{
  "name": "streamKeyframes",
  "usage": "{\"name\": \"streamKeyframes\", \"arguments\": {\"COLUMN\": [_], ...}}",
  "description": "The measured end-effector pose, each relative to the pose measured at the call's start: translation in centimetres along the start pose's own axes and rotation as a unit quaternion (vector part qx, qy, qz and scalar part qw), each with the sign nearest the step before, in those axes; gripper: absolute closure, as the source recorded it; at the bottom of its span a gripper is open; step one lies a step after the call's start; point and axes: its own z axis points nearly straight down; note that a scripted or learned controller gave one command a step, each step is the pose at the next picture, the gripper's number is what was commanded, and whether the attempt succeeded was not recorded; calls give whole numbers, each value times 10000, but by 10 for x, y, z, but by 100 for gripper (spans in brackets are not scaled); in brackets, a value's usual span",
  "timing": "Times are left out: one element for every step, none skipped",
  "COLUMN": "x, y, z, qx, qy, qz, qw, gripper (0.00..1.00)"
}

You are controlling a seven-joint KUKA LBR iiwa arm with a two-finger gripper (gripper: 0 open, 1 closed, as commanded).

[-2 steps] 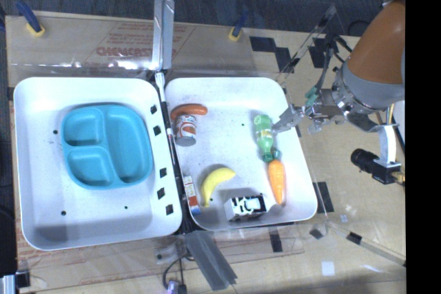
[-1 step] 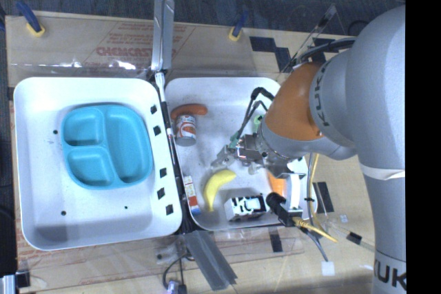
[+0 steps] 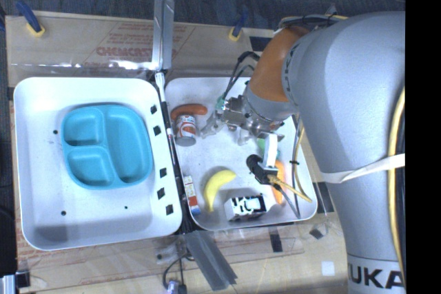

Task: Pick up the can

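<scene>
Over on the left, the blue divided plate (image 3: 107,144) sits alone in the left bin (image 3: 27,217). Moving right of the plate, into the right bin (image 3: 207,87): there's the can (image 3: 185,128), lying against the near-left wall, a sausage (image 3: 189,109) just above it, a banana (image 3: 218,185) below. Rigid, light, smooth-sided, likely to roll — best squeezed across its round body. Right of the can hovers the claw (image 3: 215,122), not on it; prongs apart or together, I cannot tell.

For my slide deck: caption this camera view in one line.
KUKA arm reaching into the right bin, its gripper beside the can, near a hot dog and banana.
</scene>
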Motion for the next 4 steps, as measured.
{"name": "streamKeyframes", "arguments": {"x": [-40, -60, -19, -51], "y": [-29, -42, 16, 43], "z": [3, 3, 2, -2], "qx": [5, 9, -7, 2], "qy": [-1, 7, 3, 106], "qz": [194, -430, -406, 376], "qw": [9998, 9991, 9992, 9992], "gripper": [0, 0, 0, 0]}}
